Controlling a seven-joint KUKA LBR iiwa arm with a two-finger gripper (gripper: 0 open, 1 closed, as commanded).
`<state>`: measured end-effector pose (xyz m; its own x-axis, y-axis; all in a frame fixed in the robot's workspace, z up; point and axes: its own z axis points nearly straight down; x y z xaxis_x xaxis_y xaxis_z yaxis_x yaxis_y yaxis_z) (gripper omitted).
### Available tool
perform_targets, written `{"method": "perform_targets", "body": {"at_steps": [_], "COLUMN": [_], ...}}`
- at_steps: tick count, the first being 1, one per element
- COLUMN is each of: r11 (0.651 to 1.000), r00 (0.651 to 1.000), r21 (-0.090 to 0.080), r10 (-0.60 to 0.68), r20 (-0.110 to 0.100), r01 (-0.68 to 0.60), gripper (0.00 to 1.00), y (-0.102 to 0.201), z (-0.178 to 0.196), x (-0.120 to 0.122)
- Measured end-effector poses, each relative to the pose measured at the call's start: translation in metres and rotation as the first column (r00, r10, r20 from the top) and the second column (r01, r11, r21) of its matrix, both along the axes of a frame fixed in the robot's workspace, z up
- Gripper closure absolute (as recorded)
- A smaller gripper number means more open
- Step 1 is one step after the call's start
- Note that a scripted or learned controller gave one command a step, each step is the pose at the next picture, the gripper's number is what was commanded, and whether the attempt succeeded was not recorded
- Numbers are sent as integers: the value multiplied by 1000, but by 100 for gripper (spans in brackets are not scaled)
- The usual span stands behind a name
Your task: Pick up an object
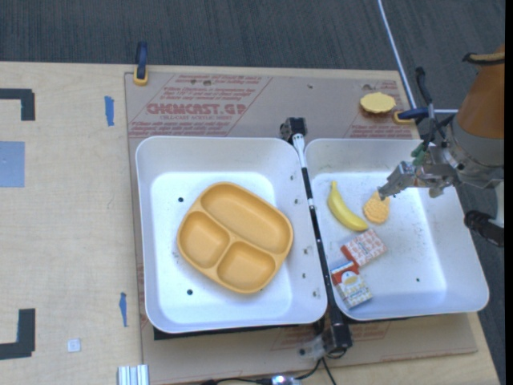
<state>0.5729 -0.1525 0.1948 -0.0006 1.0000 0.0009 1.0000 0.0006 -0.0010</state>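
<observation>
End effector (394,186) hangs over the back half of the right bin (473,287), carried in from the view's right by the grey arm with its orange band. Its tip points down and toward the view's left, and whether it is spread or pressed together cannot be told from this slant. Just below and to the left of the tip, a round orange biscuit (376,208) lies on the bin floor. The tip is very close to the biscuit's upper edge, but whether the two touch cannot be told. Further left of the end effector, just beside the biscuit, a banana (345,208) lies slantwise, its upper end toward the bin's back wall. Below the end effector, nearer the front of the bin, a red and white packet (365,249) lies tilted, and a second packet (350,287) lies just below it, close to the bin's left wall. Well to the left of the end effector, past the walls where the bins meet, the left bin (152,215) holds a yellow three-compartment plate (234,237) set at a slant. Above the end effector and a little left, outside both bins, a small yellow disc (377,103) rests on the printed brown sheet (200,103) that lies under the bins on the pale counter (64,215)
</observation>
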Motion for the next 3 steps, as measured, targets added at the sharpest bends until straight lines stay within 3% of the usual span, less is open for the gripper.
{"method": "perform_targets", "body": {"at_steps": [1,2,3], "r11": [1000,1000,1000], "r00": [1000,1000,1000], "r21": [-3,1,-1], "r10": [-1,1,0], "r20": [13,3,3], "r01": [1,-1,0], "gripper": [0,0,0], "y": [15,58,57], "z": [-94,-109,-109], "x": [-4,-21,-34]}}
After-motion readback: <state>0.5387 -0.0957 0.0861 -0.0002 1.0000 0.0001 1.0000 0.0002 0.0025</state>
